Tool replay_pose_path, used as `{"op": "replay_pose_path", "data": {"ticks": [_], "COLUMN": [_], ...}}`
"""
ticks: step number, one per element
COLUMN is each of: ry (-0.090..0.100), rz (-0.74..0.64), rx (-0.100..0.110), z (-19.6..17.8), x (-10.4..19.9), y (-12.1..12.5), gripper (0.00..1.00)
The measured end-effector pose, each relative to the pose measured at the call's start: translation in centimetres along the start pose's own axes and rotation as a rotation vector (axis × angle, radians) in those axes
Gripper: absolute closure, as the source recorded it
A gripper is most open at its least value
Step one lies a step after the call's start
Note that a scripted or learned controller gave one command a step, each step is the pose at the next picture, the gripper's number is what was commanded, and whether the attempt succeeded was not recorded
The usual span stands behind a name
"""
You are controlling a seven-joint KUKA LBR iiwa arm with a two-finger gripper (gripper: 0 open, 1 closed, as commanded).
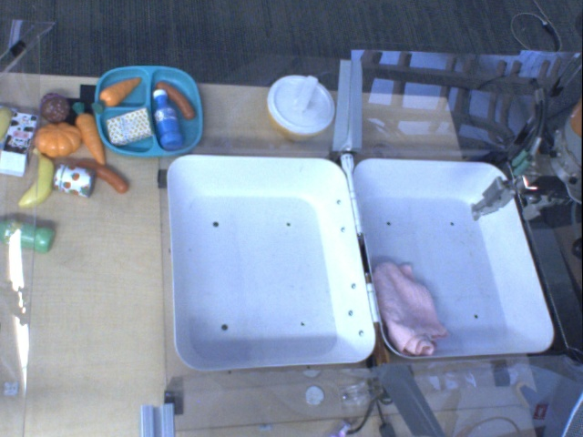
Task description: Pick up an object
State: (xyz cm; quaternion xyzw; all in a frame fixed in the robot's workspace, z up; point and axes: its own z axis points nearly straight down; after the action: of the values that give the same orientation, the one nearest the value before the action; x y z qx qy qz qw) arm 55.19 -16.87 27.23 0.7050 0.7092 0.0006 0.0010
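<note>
Standing on a tan bench (pixel 91 335) over dark carpet (pixel 228 16), two white bins (pixel 264 262) hold one pink cloth (pixel 410 308); the gripper (pixel 496 197) hovers, grip unclear.

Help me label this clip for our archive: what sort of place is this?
Probably a robotics lab bench for picking trials: two shallow white bins, a gripper over the right one, and toy food on a blue tray.

Pink cloth (pixel 407 309), crumpled into a soft lump, is lying in the right bin (pixel 510 335), sitting against its near-left corner by the divider.
</note>
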Motion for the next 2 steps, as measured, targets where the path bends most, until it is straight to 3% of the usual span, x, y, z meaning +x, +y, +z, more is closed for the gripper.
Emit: {"op": "replay_pose_path", "data": {"ticks": [1,2], "ry": [0.0,-0.001], "rz": [-0.064,-0.003], "rx": [0.001,-0.009], "z": [4.6,17.5], "x": [0.6,4.4], "y": [-5.6,-6.1], "gripper": [0.0,0.0]}}
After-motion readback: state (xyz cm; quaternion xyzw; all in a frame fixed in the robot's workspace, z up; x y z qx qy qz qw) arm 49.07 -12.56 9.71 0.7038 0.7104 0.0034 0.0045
